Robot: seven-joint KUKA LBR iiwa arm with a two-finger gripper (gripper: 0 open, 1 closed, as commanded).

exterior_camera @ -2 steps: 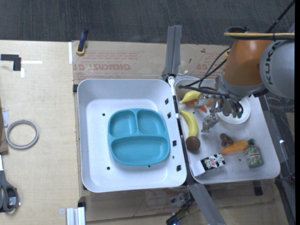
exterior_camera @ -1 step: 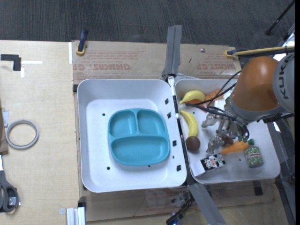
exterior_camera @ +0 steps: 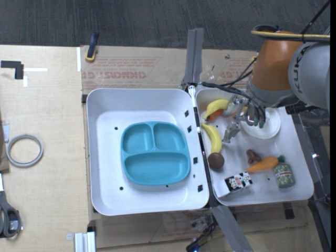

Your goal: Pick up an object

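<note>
Arm: grey with an orange band, reaching in from the right over the back of the right bin (exterior_camera: 302, 190).
Claw (exterior_camera: 231, 133): low in the right bin, just right of the two bananas; whether it is released or clenched cannot be told, and nothing shows between its parts.
Bananas: one (exterior_camera: 216, 107) near the bin's back-left corner, a second (exterior_camera: 212, 136) just in front of it, along the left wall.
Brown ball (exterior_camera: 216, 161): at the front banana's lower tip.
Carrot (exterior_camera: 262, 164): toward the front right, beside a green bottle (exterior_camera: 284, 175).
Cow-print block (exterior_camera: 238, 182): near the front edge.
White dish (exterior_camera: 266, 125): under the wrist.
Left bin (exterior_camera: 100, 156): holds a blue divided plate (exterior_camera: 155, 153).
Table (exterior_camera: 42, 193): a grey ring (exterior_camera: 23, 150) lies at its left.
</note>
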